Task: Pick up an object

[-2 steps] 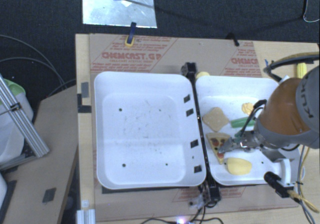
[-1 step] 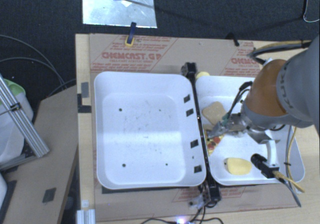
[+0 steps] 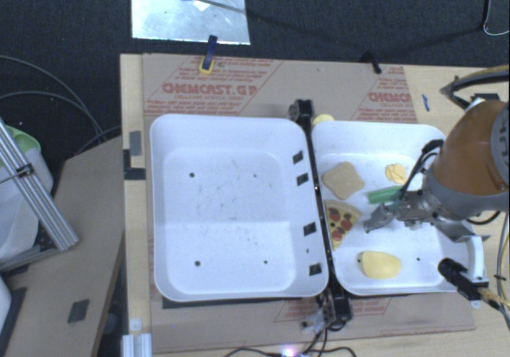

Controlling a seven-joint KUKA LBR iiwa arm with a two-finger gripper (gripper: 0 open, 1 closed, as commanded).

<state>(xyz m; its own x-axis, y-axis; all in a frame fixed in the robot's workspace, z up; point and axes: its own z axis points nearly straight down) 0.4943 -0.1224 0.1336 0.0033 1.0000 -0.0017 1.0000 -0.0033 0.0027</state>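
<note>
Reaching from the right into the right bin (image 3: 351, 134), the gripper (image 3: 378, 220) is hovering above the bin floor; its claw state cannot be told. Lying nearby: green piece (image 3: 384, 194), toast slice (image 3: 343, 179), pizza slice (image 3: 339, 223), yellow lemon-like piece (image 3: 379, 264).

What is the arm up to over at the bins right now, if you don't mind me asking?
The arm's gripper is down in the right bin, among toy foods: a toast slice, a pizza slice, a green piece and a yellow lump. Nothing is visibly between its fingers. The left bin sits beside it.
</note>
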